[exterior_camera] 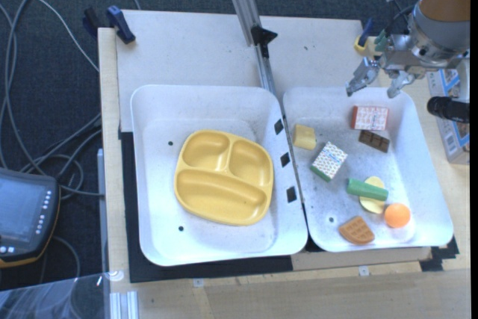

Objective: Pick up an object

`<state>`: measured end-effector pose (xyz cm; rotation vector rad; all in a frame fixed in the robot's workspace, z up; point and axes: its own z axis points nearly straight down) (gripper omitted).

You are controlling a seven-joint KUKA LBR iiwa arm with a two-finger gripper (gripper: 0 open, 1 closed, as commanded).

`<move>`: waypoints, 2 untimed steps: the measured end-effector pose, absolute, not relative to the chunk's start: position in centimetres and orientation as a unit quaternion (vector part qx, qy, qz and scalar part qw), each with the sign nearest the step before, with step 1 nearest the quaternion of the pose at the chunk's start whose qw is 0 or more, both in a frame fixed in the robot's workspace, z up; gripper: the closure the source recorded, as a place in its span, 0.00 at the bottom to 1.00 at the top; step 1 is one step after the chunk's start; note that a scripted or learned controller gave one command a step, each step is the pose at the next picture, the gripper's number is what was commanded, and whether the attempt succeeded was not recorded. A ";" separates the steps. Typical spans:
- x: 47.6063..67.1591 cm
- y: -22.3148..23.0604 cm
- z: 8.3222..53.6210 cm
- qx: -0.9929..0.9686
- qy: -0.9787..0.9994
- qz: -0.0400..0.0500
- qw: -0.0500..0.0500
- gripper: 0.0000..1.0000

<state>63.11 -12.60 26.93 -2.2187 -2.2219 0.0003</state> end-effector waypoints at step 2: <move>63.4 -12.5 20.7 -0.707 -0.707 0.002 0.003 0.00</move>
